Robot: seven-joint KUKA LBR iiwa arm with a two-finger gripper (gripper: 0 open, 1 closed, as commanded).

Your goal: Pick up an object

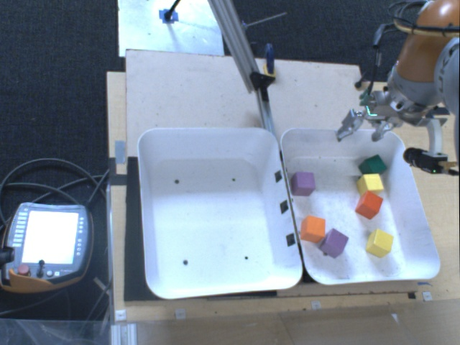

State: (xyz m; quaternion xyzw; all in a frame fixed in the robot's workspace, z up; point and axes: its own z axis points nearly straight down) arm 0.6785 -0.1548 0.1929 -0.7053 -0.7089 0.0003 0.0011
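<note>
Seen from above at a slant, the desk (194, 85) carries two shallow white bins side by side: the left bin (215, 214) toward nine o'clock and the right bin (424, 250) toward three o'clock, their inner walls touching down the middle. The arm (424, 42), grey with an orange band, comes in at about two o'clock, and its gripper (365, 124) hangs over the far rim of the right bin, released, its two fingers spread apart with nothing between them. All the blocks lie in the right bin. A green block (372, 165) sits at that bin's one o'clock corner, just below the gripper, touching a yellow block (370, 184) on its six o'clock side; a red-orange block (369, 205) lies just beside that yellow one, again toward six o'clock. A purple block (302, 183) rests near the bin's left wall at ten o'clock, well apart from the others. Toward the bin's near side, an orange block (313, 229) touches a second purple block (333, 242) at seven o'clock, and a second yellow block (379, 243) lies at five o'clock. On the floor at eight o'clock of the scene rests a control pendant (47, 246) with a pale screen and dark cables.
</note>
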